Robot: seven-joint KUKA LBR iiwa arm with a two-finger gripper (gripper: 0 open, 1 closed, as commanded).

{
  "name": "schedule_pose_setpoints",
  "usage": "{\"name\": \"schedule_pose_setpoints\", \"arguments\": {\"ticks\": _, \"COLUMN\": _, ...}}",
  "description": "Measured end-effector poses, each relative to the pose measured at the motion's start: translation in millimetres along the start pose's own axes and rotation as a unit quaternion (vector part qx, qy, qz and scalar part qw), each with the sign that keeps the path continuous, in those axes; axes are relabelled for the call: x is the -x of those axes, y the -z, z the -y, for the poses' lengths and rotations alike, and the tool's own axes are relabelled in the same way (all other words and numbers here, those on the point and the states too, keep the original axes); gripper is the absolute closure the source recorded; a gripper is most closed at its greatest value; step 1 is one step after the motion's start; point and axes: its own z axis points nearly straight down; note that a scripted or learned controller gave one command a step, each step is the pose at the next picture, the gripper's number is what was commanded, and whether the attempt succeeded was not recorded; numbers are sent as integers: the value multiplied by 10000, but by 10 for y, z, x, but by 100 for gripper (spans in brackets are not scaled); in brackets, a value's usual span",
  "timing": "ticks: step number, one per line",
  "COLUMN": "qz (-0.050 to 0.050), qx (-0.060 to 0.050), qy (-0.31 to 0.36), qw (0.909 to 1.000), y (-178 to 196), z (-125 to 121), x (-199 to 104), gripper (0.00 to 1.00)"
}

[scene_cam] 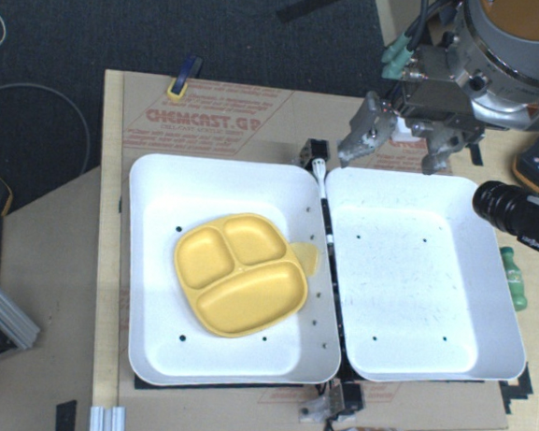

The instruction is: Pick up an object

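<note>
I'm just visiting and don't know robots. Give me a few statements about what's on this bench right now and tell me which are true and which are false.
1. A yellow divided plate lies in the left bin. True.
2. The plate has three compartments. True.
3. The gripper is holding the plate. False: the gripper hangs above the far edge of the right bin, apart from the plate, with nothing between its fingers.
4. The plate lies in the right bin. False: it lies in the left bin.
5. The two bins sit side by side on a brown board. True.
</note>
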Motion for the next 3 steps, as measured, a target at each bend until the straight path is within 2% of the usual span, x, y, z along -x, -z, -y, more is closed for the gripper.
{"name": "schedule_pose_setpoints", "arguments": {"ticks": 1, "qz": 15, "qx": -42, "qy": -8, "qw": 10000, "y": -378, "z": 2, "x": -492, "gripper": 0}}
{"name": "schedule_pose_setpoints", "arguments": {"ticks": 2, "qz": 4, "qx": -2, "qy": -28, "qw": 10000, "y": -244, "z": -7, "x": -468, "gripper": 100}}
{"name": "schedule_pose_setpoints", "arguments": {"ticks": 3, "qz": 30, "qx": -73, "qy": -49, "qw": 10000, "y": -1178, "z": 8, "x": -465, "gripper": 100}}
